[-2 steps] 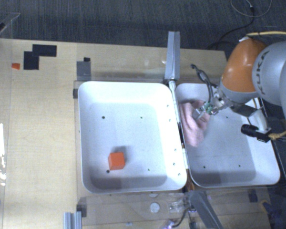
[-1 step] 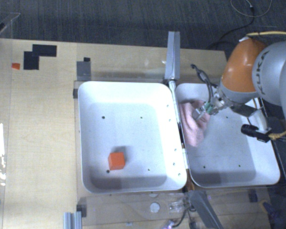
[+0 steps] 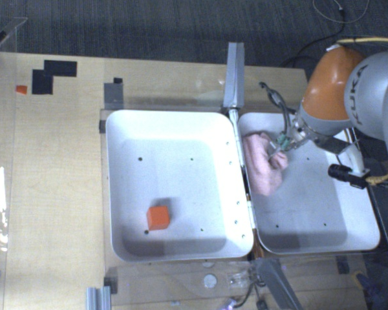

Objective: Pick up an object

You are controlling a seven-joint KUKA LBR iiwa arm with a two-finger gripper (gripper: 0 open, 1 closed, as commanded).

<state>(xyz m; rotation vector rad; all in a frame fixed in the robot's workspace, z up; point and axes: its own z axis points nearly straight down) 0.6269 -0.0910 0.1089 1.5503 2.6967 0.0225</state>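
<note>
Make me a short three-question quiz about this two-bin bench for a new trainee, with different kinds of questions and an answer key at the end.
1. True or false: the orange block lies in the bin on the camera's right.
2. Multiple choice: the pink cloth lies A) in the middle of the left bin, B) in the right bin against the divider, C) on the wooden bench.
3. Fill in: the gripper sits at the cloth's upper ____ edge.

Key
1. False; it lies in the left bin, near the front.
2. B
3. right
</note>
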